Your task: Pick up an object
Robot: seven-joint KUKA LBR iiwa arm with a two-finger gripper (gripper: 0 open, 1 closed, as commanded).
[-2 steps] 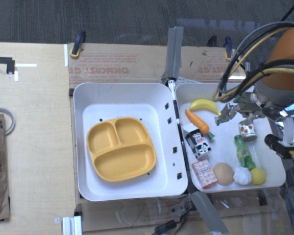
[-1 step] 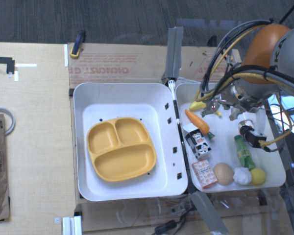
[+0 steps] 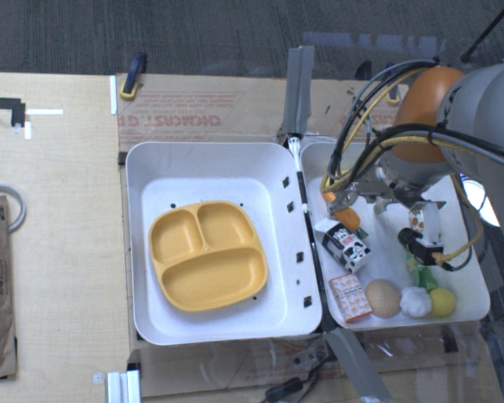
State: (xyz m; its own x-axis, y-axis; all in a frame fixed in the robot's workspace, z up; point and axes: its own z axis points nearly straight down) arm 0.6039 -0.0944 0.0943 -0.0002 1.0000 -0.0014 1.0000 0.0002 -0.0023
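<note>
The right bin [image 3: 479, 296] holds several small items. An orange piece [image 3: 347, 219] lies at its left side, with a black-and-white cow-print carton [image 3: 346, 248] just below it. Along the front sit a pink box [image 3: 349, 299], a tan egg-shaped item [image 3: 384, 298], a white ball [image 3: 416, 302] and a yellow lemon [image 3: 443, 302]. A green item [image 3: 422, 273] lies above the lemon. My gripper [image 3: 363, 193] hangs low over the bin's left part, just above and right of the orange piece. The wrist and cables hide its tips.
The left bin [image 3: 143, 309] holds a yellow divided plate [image 3: 208, 254]. A metal divider post [image 3: 299, 91] stands between the bins at the back. The grey arm with its orange band [image 3: 428, 112] and looping cables covers the right bin's back half.
</note>
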